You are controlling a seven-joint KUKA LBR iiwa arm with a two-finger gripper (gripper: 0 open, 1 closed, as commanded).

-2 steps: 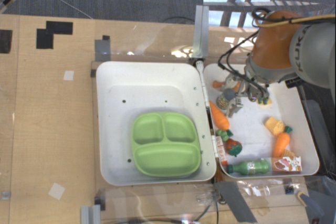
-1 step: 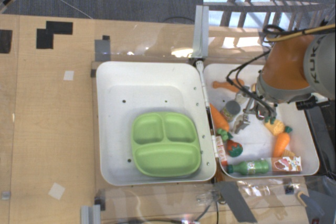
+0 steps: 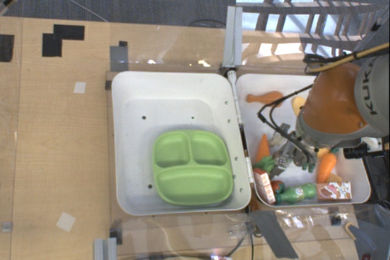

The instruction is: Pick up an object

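Note:
My gripper (image 3: 286, 158) hangs low over the front part of the right bin (image 3: 364, 193), under the grey and orange wrist. Just to its left lies a carrot (image 3: 262, 147) with green leaves (image 3: 265, 162). A second carrot (image 3: 326, 166) lies just to its right. In front of it are a green bottle (image 3: 298, 193), a small red and white carton (image 3: 264, 185) and another carton (image 3: 334, 190). Nothing shows as held. The wrist hides the middle of the bin.
An orange toy piece (image 3: 266, 96) and a yellow item (image 3: 297, 105) lie at the back of the right bin. In the left bin (image 3: 140, 100) rests a green divided plate (image 3: 192, 167). A metal divider (image 3: 241, 131) separates the bins.

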